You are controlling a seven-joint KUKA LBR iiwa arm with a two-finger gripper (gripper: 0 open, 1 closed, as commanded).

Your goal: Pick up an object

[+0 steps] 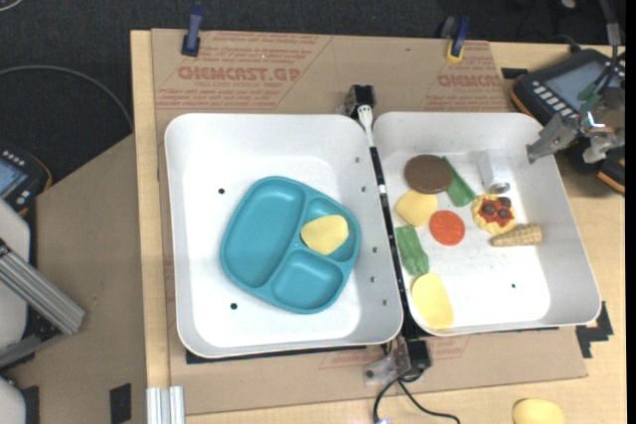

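1. Right now the pickable pieces lie in the right bin (556, 243), in the lower right of the frame: a brown disc (428, 174) at the top, a green piece (459, 189) touching its right side, and a yellow lump (416, 208) just below it.
2. Near the bin's middle sit a red disc (447, 228), a pizza-like slice (495, 212) with red spots, and a tan cone (517, 235) just under the slice.
3. Along the bin's left wall lie a green pod (411, 250) and, below it, a pale yellow piece (432, 301).
4. Left of centre, the left bin (199, 174) holds a teal divided plate (273, 243), with a yellow chip-like piece (324, 233) in its right compartment.
5. My claw (556, 136) is at the right edge of the frame, over the right bin's upper right rim, apart from every piece; whether it is open or closed I cannot tell.
6. Both bins rest on a cardboard sheet (238, 70) held by two clamps (192, 30) at its top edge.
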